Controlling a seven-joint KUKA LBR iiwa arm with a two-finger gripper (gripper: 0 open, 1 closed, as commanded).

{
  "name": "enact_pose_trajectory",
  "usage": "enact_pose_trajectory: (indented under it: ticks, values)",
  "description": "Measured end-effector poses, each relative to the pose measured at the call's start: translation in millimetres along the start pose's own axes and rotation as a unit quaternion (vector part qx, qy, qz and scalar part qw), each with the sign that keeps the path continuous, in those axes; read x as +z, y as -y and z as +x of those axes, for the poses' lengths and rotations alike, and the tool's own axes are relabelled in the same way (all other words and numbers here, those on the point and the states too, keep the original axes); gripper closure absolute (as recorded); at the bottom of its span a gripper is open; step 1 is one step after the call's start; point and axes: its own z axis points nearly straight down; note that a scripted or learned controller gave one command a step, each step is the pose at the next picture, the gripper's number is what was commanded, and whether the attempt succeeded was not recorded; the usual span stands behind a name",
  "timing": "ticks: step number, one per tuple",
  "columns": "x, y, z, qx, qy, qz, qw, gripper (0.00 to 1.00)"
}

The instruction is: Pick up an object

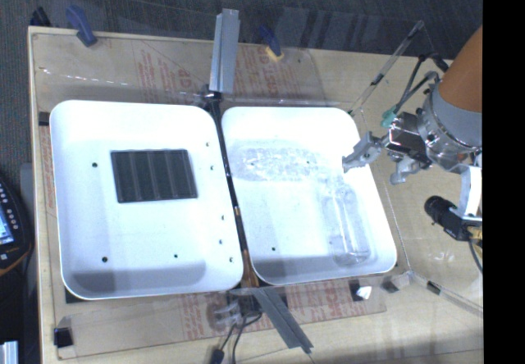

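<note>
**Robot arm hanging at bin's edge as clear objects are waiting inside**

The hand point(373, 159) is sitting over the right rim of the right bin point(377, 227), its two thin fingers point(358, 159) reaching left toward the bin's interior. Nothing is showing between them, so the hand appears to be carrying nothing; whether it is open or closed cannot be told from this slanted overhead view. Behind it, the grey wrist and the arm point(455, 108), with its orange band, are leaning in from the right side of the counter point(123, 59), trailing cables and thin rods.

Just left of the fingers, a transparent bottle point(344, 219) is lying on its side along the right part of that bin, running from near the hand toward the near wall. A crinkled clear wrapper point(275, 161) is lying flat across the far part of the same bin, beside the bottle's upper end. Both are likely candidates for the pick, and both are looking hard to read against the white floor.

The left bin point(70, 190) is carrying a dark ribbed panel point(154, 175), lying flat and well apart from the hand. A metal bar point(224, 51) and blue clamps point(82, 26) are pinning the bins side by side on the counter, presumably so they are not sliding during grasp attempts.
</note>
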Motion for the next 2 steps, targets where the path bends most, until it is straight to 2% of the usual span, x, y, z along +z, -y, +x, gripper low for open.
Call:
enact_pose_trajectory:
  ticks: [1,2]
  values:
    - [15.5,-20.6,6.5,-0.106,0.000,0.002,0.9944,0.00]
    - [-5.8,-14.1,1.2,-0.120,0.001,-0.002,0.9928,0.00]
